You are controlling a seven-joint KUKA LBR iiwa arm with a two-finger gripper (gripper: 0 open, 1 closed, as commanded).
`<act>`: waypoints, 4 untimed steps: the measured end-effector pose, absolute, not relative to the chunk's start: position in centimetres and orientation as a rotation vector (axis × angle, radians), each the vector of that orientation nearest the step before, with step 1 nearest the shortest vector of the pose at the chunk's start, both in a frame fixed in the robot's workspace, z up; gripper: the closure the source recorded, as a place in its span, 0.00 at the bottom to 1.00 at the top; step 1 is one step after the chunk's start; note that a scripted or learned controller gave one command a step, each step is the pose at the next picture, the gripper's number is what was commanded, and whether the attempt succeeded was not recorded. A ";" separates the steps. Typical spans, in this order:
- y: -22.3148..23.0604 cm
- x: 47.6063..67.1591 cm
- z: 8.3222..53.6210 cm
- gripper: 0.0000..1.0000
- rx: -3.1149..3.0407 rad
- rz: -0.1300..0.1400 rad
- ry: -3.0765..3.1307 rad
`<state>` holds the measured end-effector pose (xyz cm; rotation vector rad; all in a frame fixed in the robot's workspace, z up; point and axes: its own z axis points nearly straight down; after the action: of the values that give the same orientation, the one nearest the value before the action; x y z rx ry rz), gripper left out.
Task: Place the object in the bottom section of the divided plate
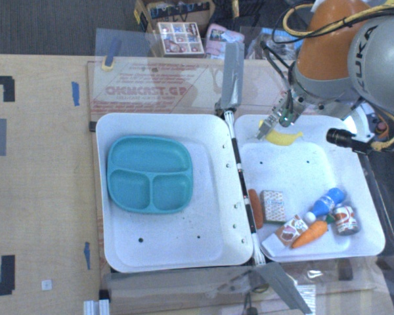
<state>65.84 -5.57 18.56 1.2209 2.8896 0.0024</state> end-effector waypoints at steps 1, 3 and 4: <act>-0.2 65.4 18.5 1.00 1.057 0.001 2.957; 11.9 61.2 17.6 1.00 0.627 0.001 3.078; 11.8 61.2 17.6 0.00 0.628 0.001 3.077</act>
<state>61.22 11.85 17.59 0.6281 3.0773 0.0013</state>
